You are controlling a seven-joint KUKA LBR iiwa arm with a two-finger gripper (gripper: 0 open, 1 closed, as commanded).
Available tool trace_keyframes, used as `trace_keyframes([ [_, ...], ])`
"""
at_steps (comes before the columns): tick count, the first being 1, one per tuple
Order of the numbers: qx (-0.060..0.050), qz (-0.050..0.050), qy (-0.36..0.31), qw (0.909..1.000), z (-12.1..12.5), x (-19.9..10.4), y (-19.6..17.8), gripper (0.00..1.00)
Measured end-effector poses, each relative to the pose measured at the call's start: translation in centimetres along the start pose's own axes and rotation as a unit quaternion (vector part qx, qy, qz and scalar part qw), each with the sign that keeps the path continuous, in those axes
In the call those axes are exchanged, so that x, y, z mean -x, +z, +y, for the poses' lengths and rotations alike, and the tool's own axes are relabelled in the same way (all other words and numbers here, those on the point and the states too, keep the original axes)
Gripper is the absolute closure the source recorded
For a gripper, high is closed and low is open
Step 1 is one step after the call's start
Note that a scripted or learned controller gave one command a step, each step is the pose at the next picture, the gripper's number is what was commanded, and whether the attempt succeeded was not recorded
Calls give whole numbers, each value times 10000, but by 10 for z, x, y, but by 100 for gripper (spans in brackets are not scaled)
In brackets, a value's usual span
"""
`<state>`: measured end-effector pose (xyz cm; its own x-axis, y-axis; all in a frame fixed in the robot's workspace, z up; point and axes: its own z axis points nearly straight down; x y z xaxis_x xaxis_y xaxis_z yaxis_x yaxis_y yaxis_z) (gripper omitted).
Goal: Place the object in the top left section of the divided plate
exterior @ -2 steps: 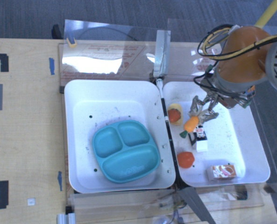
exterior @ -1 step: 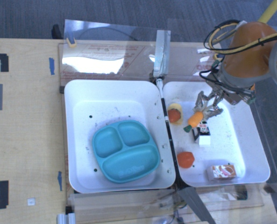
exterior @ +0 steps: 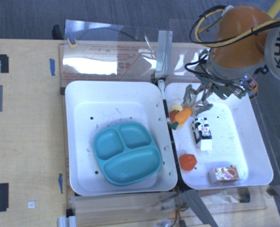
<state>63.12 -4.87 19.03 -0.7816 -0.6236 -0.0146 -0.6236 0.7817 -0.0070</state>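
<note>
A blue divided plate (exterior: 127,153) lies in the left bin (exterior: 80,103), with two small sections at its far side and one large section nearer me. In the right bin (exterior: 239,126), my gripper (exterior: 197,101) hangs over the far left corner. Just below its fingers, a small orange and yellow toy with a green part (exterior: 179,115) rests against the bin's left wall. I cannot make out whether the fingers touch it.
The right bin also holds a black and white carton (exterior: 202,130), an orange-red round fruit (exterior: 188,161) and a small red and white packet (exterior: 223,174). A clear plastic sheet (exterior: 116,51) stands behind the bins. Cables loop over the arm's wrist.
</note>
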Motion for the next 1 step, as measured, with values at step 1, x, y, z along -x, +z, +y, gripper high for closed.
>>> trace_keyframes([
  [1,36,38,-985,9951,45,32,4,100],
])
